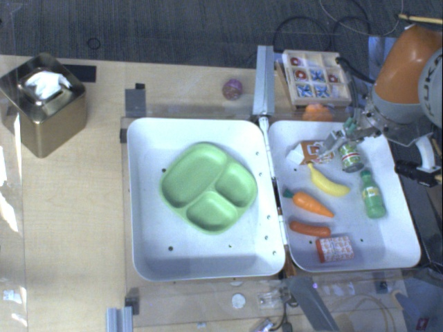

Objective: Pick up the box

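Observation:
A small red patterned box (336, 247) lies flat near the front edge of the right bin (405, 244). A second, orange and white box (311, 151) lies at the back left of that bin. My gripper (339, 140) hangs low at the back of the right bin, just to the right of the orange and white box and right beside a green-labelled can (351, 159). The arm's orange band (408, 61) is above it at the right. The gripper is far from the red box.
The right bin also holds a banana (329, 182), a carrot (313, 203), a red sausage-like piece (309, 229) and a green bottle (372, 196). A green divided plate (209, 185) lies in the left bin (149, 254). A picture tile board (315, 78) sits behind the bins.

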